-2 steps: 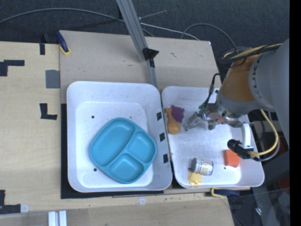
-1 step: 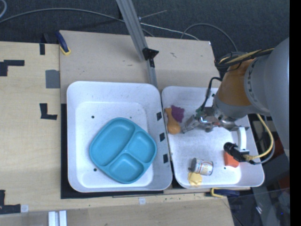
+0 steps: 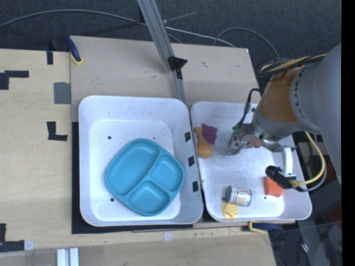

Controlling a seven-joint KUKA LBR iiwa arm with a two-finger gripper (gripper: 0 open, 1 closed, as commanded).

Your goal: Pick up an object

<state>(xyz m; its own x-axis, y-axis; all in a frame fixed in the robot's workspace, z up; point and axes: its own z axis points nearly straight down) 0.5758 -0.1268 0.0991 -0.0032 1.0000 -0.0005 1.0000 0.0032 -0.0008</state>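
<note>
Fingers (image 3: 237,144): you can't tell if spread or pressed together, nothing visibly pinched. They hang low in the right bin (image 3: 294,209). Nearest pick: orange-yellow toy (image 3: 204,146), just to their left, long axis running up-down, purple piece (image 3: 209,132) touching it.

- A divided plate (image 3: 145,175) is set in the left bin (image 3: 89,148).
- In the right bin (image 3: 297,206), a toy figure (image 3: 205,140) is placed near the left wall.
- A can (image 3: 238,195) is laid at the front, touching a small block (image 3: 229,209).
- The gripper (image 3: 236,147) is positioned right of the toy figure.
</note>
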